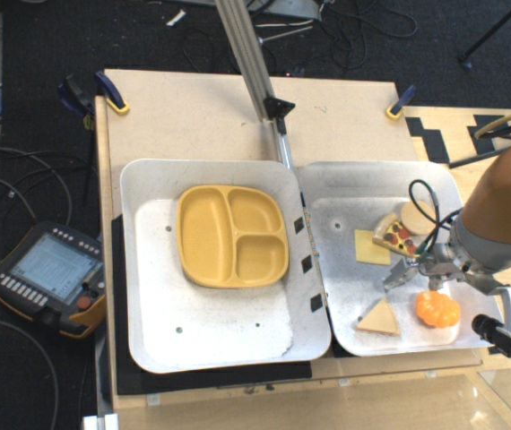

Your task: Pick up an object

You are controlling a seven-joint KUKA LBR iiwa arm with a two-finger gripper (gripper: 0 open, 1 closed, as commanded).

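The arm reaches in from the right edge of the frame, its orange band and grey wrist hanging over the right bin. The gripper points down and to the left, low over the middle of that bin, and its thin metal fingers look spread apart with nothing between them.

Just above the gripper lies a pizza slice with red spots, resting against a round tan piece. A flat yellow square lies to the left of the slice. Below the gripper, toward the lower right of the frame, sits a glossy orange fruit, and to its left a pale wedge near the bin's lower rim.

The left bin holds a yellow divided plate with three compartments. Both bins rest on the bench.
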